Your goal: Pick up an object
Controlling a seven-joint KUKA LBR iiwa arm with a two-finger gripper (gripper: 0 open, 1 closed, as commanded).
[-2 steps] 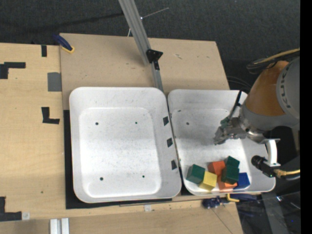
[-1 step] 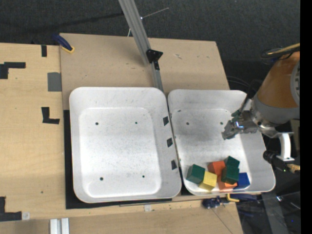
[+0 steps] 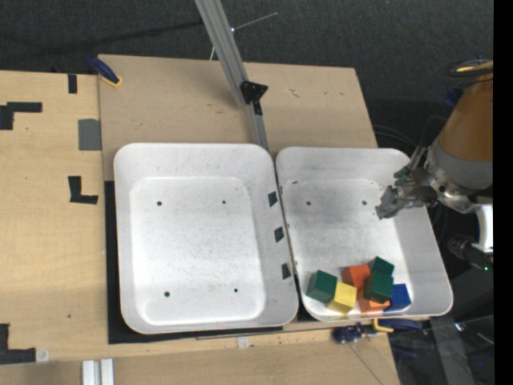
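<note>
Several small blocks lie clustered in the near corner of the right bin (image 3: 337, 175): a green block (image 3: 322, 285), a yellow block (image 3: 345, 296), an orange block (image 3: 356, 276), a dark green block (image 3: 381, 277) and a blue block (image 3: 400, 296). My gripper (image 3: 389, 204) hangs over the right side of that bin, well behind the blocks, pointing left and down. Nothing shows between its fingers.
The left bin (image 3: 196, 235) sits beside the right one on the wooden bench. A slanted metal rail (image 3: 228, 42) crosses the back of the bench and ends at a black clamp between the bins.
</note>
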